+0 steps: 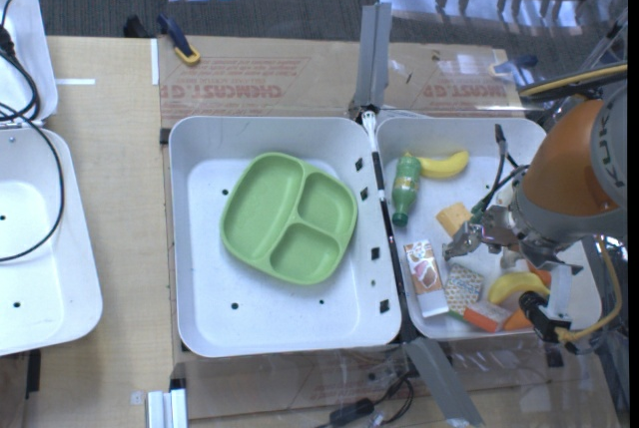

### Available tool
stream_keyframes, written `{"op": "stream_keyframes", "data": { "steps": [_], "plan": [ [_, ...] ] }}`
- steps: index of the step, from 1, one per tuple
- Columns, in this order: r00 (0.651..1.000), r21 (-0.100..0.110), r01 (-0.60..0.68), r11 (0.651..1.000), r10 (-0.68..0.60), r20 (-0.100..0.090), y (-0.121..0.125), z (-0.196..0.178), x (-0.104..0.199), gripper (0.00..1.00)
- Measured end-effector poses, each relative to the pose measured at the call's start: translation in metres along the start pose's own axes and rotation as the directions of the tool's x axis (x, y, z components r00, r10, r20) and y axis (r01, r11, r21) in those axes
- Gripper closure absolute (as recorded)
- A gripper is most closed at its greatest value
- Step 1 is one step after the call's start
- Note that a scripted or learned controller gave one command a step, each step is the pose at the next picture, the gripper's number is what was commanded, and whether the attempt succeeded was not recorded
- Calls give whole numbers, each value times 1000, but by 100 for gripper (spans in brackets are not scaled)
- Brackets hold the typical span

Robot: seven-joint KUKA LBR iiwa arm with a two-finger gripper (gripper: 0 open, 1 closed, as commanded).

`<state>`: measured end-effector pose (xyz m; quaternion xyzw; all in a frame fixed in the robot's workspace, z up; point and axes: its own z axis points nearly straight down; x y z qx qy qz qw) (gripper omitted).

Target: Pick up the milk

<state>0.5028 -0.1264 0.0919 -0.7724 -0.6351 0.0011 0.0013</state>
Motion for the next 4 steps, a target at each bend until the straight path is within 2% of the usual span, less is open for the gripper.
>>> {"op": "stream_keyframes", "data": {
  "steps": [1,2,3,4],
  "plan": [
    [765,0,-644,765,644,2,5,1,27,0],
    [767,3,-642,767,642,5,4,-7,26,100],
    [960,-1,-281,960,281,1,-46,-99,99,100],
    [983,-1,-184,983,184,2,-64,-98,189,100]
  ]
}}
